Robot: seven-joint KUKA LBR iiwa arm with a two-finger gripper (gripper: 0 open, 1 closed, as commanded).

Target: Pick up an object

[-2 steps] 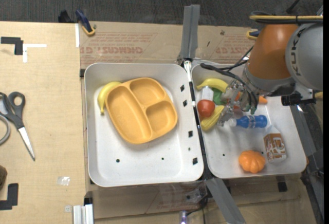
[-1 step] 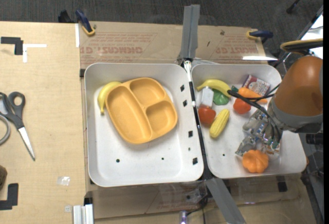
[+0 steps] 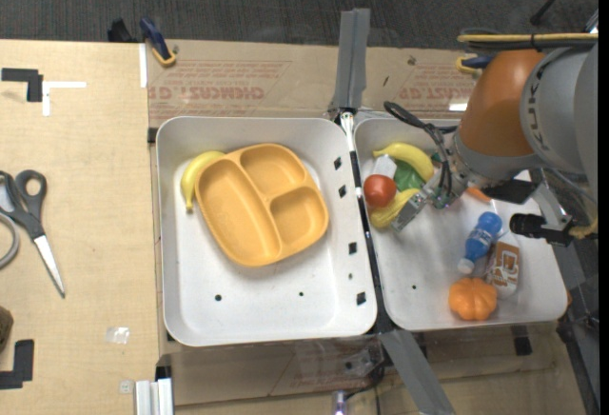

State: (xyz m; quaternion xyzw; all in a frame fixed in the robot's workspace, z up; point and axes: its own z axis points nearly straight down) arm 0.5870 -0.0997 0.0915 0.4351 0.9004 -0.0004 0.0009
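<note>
Camera view: gripper [image 3: 411,210] low in right bin [image 3: 419,299] beside round red tomato [image 3: 379,189] and curved banana [image 3: 406,156]; jaw state unclear; glossy sectioned yellow plate [image 3: 262,204] left

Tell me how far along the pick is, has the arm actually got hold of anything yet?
Done: the arm has reached into the right bin, with the hand down among the clustered fruit. In hand: nothing visibly lifted; it sits beside the banana and red tomato, and a grip can't be confirmed. Left: closing on one item and raising it clear. The orange and bottle lie untouched.
</note>
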